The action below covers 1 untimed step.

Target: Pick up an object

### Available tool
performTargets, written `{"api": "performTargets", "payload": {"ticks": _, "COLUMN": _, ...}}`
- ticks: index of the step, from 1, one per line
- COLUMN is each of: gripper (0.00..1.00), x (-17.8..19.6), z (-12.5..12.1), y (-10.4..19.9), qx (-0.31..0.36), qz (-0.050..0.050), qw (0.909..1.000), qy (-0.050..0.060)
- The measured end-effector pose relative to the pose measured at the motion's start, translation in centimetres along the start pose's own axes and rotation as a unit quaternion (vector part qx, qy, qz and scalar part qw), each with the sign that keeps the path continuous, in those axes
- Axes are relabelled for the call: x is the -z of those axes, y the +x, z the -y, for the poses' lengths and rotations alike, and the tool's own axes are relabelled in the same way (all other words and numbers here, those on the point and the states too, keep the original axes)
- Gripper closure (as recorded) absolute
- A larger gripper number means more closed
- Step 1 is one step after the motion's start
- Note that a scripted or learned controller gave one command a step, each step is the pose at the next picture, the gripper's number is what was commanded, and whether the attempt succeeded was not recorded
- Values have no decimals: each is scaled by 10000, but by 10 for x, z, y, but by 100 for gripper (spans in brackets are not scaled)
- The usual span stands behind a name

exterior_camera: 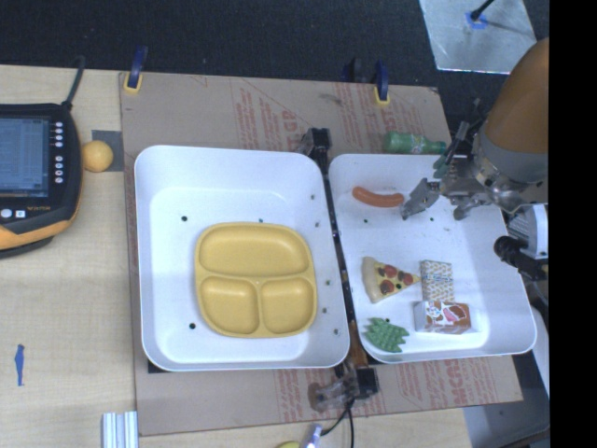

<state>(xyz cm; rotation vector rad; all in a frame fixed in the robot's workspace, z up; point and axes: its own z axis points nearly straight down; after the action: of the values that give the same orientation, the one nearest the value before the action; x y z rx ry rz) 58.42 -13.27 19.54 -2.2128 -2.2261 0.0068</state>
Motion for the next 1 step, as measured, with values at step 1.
{"api": "performTargets", "payload": {"ticks": 1, "gripper": 0, "x": -105, "z": 75, "y": 32, "qx": -2, "qz": -9, "qw": 10000, "qy": 2}}
